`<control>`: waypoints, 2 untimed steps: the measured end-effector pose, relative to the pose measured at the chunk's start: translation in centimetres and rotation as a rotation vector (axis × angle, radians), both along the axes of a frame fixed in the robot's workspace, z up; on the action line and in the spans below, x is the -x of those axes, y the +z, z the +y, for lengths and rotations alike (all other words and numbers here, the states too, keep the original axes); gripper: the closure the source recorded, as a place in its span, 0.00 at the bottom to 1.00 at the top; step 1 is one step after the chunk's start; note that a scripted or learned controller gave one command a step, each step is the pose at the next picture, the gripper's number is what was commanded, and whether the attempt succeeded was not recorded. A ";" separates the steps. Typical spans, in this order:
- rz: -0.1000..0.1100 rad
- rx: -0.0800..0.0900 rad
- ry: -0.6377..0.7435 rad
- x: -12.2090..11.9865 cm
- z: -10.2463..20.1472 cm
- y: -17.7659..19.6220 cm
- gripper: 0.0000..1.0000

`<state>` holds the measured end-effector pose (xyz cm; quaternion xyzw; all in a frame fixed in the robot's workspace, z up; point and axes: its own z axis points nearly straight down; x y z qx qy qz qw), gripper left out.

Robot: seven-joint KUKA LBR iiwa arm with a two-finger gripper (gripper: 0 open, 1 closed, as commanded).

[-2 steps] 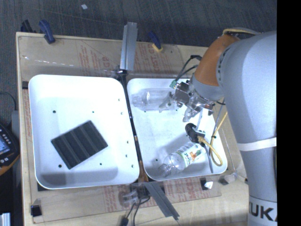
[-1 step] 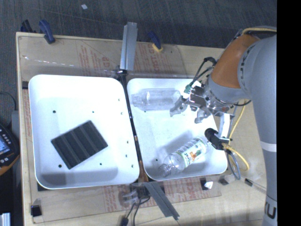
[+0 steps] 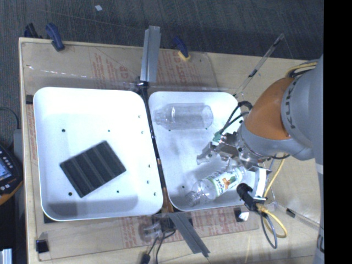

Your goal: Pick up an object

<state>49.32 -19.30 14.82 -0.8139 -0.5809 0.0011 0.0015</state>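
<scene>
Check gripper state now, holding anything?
Gripper: low in the right bin, between the clear jar and the labelled plastic bottle; nothing visibly between its fingers, open or shut cannot be told.

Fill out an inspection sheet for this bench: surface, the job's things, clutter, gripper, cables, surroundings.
Surface: wooden bench bearing a left bin and a right bin, side by side.
Job's things: clear plastic bottle lying on its side at the far end of the right bin; labelled bottle lying tilted near that bin's near right corner; dark ribbed flat panel in the left bin.
Clutter: nothing seen.
Gripper: gripper low in the right bin, between the two bottles; finger state unclear.
Cables: yellow cable looping below the wrist; black cable by the orange band.
Surroundings: blue clamps on the bench's far edge; dark carpet beyond.
</scene>
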 end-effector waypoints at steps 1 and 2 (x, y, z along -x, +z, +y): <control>-0.011 0.000 0.101 1.2 0.5 -4.1 0.00; -0.004 0.001 0.171 1.5 0.9 5.7 0.00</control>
